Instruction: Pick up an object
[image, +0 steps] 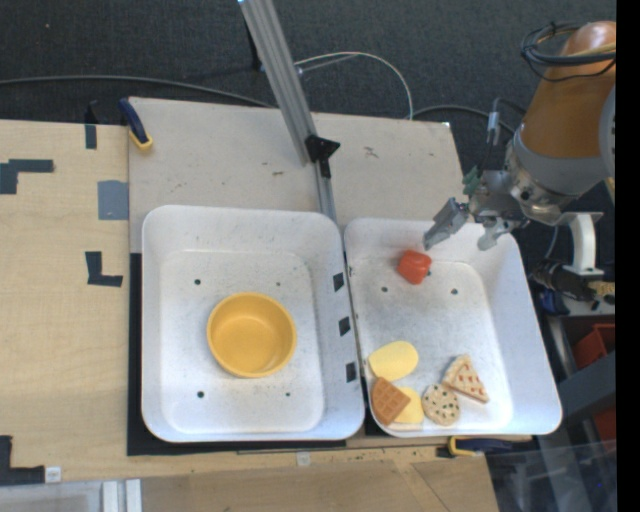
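My gripper (466, 233) hangs over the far right corner of the right bin (520, 330), its two fingers spread apart with nothing between them. A small red object (414, 266) lies on the bin floor just left of and below the fingers. Near the front of the same bin sit a yellow oval piece (393, 359), a waffle-like brown square (390, 400), a round cookie (440, 403) and a pizza-slice toy (466, 380).
The left bin (170, 300) holds a yellow bowl (251, 333). A grey metal post (290, 80) slants down to the divider between the bins. A blue and yellow clamp (135, 124) sits at the board's far left corner.
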